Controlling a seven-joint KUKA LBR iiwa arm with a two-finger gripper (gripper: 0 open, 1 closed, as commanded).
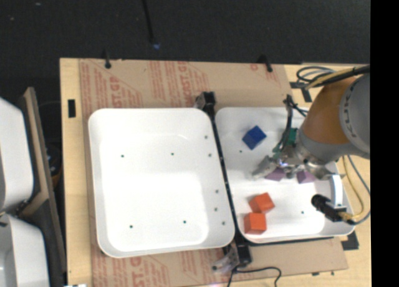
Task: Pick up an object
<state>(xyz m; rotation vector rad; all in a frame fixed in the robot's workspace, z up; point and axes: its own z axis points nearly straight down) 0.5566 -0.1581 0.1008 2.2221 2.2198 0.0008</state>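
Note:
In the right bin (240, 123) lie a blue cube (254, 136) near the back and two orange cubes (262, 203) (255, 222) near the front. A purple piece (275, 173) lies mid-bin, just under the gripper (274, 163), and another bit of purple (305, 177) pokes out to its right. The gripper hangs low over the middle of this bin, below the blue cube and above the orange cubes. Its fingertips blend with the purple piece, so their state is unclear.
The left bin (156, 179) sits beside the right one, with a thin divider edge between them. The arm's grey and orange wrist (333, 123) covers the right bin's back right corner. Brown cardboard (137, 86) surrounds both bins.

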